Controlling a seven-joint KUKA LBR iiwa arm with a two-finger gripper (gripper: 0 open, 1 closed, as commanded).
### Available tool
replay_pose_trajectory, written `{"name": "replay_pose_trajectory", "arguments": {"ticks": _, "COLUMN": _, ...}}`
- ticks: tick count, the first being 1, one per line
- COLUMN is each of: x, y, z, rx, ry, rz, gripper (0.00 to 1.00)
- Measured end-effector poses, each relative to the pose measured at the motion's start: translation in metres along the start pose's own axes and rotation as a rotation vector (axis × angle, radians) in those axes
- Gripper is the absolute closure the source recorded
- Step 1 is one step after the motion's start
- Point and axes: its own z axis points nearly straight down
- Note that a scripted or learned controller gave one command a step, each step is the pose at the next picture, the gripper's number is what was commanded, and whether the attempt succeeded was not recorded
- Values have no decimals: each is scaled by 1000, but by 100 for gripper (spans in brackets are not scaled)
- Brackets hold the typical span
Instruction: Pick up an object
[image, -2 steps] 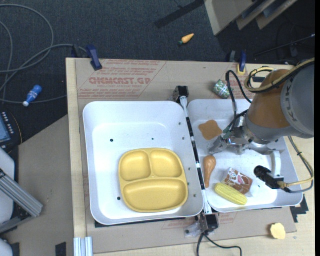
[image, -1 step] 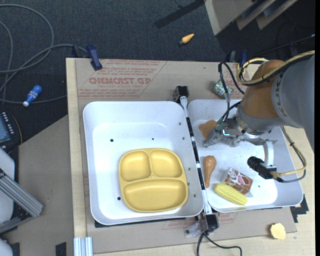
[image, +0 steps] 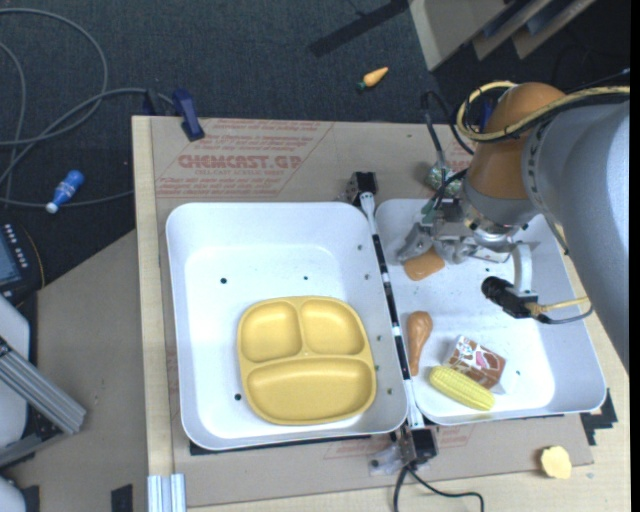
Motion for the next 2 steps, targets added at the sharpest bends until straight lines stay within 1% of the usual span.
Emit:
{"name": "replay_pose_trajectory", "arguments": {"ticks": 1, "x": -1, "y": -1, "z": -11, "rx": 1, "ry": 0, "rz": 1, "gripper": 100}}
{"name": "replay_pose_trajectory", "arguments": {"ticks": 2, "x": 14, "y": 28, "z": -107, "rx": -8, "ry": -1, "rz": 0, "gripper": 100}}
